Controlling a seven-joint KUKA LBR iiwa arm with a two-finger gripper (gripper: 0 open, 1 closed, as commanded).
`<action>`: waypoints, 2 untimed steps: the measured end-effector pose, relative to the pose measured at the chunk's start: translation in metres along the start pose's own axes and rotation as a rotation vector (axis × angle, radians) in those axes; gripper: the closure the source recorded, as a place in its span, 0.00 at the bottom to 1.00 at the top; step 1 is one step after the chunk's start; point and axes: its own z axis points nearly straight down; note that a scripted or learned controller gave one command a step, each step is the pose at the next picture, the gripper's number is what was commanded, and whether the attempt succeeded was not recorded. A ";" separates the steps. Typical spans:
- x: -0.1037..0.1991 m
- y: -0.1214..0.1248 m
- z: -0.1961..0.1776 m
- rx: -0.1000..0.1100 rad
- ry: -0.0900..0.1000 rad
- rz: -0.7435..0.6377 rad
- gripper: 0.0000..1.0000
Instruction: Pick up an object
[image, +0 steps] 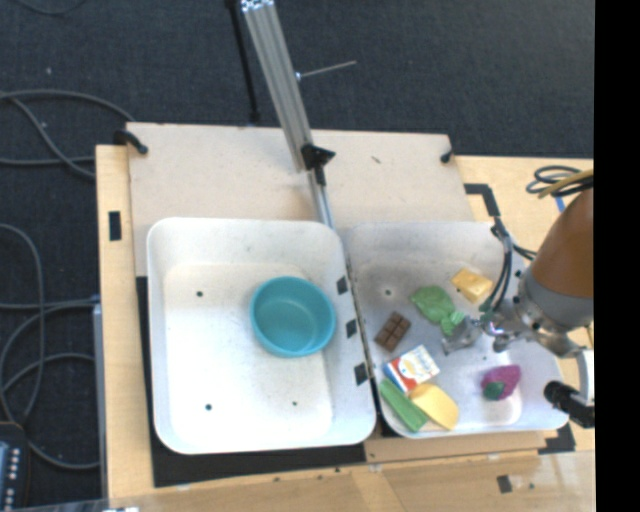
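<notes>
The right bin (372, 262) holds several small items: a green lump (432, 302), a yellow block (472, 284), a brown chocolate bar (393, 330), a white carton with red and blue print (412, 369), a purple toy (500, 381), a green strip (400, 405) and a yellow wedge (438, 406). My gripper (468, 335) reaches in from the right and hangs over the middle of this bin. It sits just right of and below the green lump, above the purple toy. Nothing visibly sits in its grasp.
A blue bowl (292, 316) stands alone in the middle of the left bin (190, 250). A slanted metal pole (285, 90) comes down to the rim between the bins. The arm's grey and orange body (565, 265) covers the right bin's right edge.
</notes>
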 end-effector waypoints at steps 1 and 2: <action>0.000 0.003 -0.014 -0.009 0.000 0.005 1.00; 0.007 0.007 -0.074 -0.013 -0.002 -0.005 1.00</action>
